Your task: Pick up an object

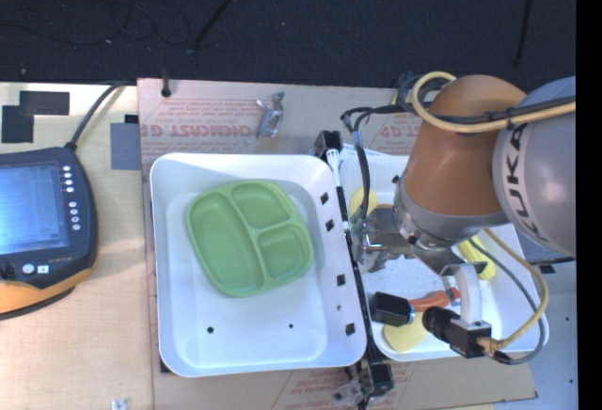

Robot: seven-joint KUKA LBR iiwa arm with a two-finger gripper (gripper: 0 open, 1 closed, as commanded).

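My gripper (374,244) hangs low over the left side of the right bin (508,305), close to the wall between the two bins, and the arm's orange wrist covers most of it. Small objects lie around it in that bin: a yellow piece (361,202) just behind it, another yellow piece (475,255) on its right, a pale yellow disc (404,336) near the front, and an orange-red object (435,300) beside a black one (389,308). A green divided plate (250,236) lies in the left bin (188,342).
The arm's bulk hides the middle and back of the right bin. A cable loops from the wrist down to a black part (463,335) at the bin's front. A teach pendant (38,220) lies left of the bins. A metal clip (271,115) lies on the board behind.
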